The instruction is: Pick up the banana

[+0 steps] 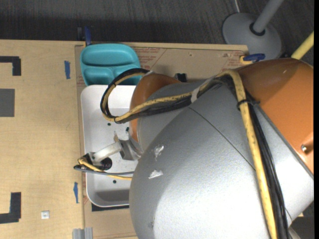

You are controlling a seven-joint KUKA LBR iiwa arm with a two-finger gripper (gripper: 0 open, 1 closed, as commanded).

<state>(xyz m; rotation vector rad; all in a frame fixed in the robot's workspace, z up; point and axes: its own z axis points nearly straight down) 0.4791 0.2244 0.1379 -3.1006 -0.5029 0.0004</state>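
Note:
My grey arm with its orange band reaches in from the right and covers most of the camera view. The wrist points down into the left white bin (pixel 93 114), and the gripper (pixel 123 146) hangs low over the bin's middle, close to its floor. The arm's bulk hides the gripper's tips and whatever lies under them. The bin's right part is hidden by the arm too.
A turquoise plastic tray-like thing (pixel 108 62) rests at the bin's far end, over its rim. The tan bench top (pixel 40 133) spreads to the left, with black marks and blue tape. A grey stand base (pixel 249 31) sits beyond the bench at top right.

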